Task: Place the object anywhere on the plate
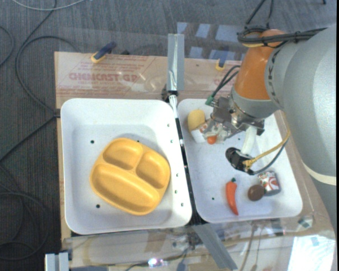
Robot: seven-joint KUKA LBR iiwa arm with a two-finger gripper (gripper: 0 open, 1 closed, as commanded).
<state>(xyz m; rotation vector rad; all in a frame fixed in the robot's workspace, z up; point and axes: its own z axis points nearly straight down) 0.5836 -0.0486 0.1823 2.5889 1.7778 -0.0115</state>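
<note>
The gripper (213,130) sits low in the right bin (214,199), just beside the pale yellow potato (196,118); whether its claw is open or closed, cannot tell.

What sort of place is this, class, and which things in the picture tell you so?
Probably a robotics lab test bench. A grey and orange arm reaches over two white bins, which hold a yellow plate and toy food such as a carrot, and loose cables trail across the carpet.
</note>
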